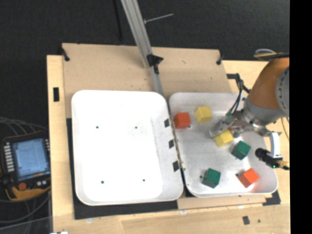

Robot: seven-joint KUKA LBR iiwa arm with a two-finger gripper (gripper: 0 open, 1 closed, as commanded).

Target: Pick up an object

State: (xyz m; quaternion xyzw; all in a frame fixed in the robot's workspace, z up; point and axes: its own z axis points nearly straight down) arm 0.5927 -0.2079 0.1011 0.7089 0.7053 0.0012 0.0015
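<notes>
1 yellow cube [224, 139], corner-on, tilted

A tan wooden bench [97, 72] bears two shallow white bins, left [119, 145] and right [195, 179], side by side.

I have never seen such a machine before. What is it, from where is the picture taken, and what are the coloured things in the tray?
One camera fixed above the bench looks down at a slant. The grey and orange shape at the right is a robot arm; its gripper, a two-finger claw, sits low in the right bin, right beside a yellow cube. Whether it grips that cube is unclear. The bin also holds another yellow cube, two orange-red cubes and two green cubes. The left bin lies next to it.
</notes>
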